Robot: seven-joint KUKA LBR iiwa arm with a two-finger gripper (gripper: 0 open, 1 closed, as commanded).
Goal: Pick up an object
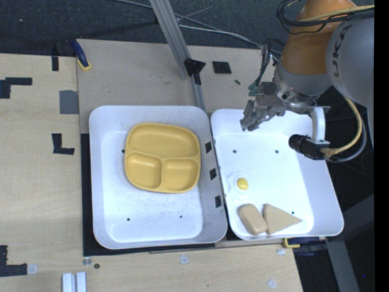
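Lying nearest the camera, in the front of the right bin, are two tan items side by side: a rounded bread-roll shape and a wedge-shaped piece, the two just touching or nearly so. A little farther back in the same bin, a small yellow ball-like object is sitting alone on the white floor, near the bin's left wall.

The left bin is holding a yellow divided plate with three compartments, resting flat toward the back half of that bin.

The arm is reaching in from the right, its orange band showing at the top and its grey casing beside it. The jaws are hanging over the back left corner of the right bin, pointing downward, well apart from all three items in that bin. How far they are standing open I cannot tell, since the fingers are reading as one dark cluster from this angle; nothing is showing between them. A black cylindrical fitting with a yellow cable is sticking out beside the wrist, over the bin's back right part.

Both bins are sitting side by side on the tan tabletop, which is carrying several dark tape marks.
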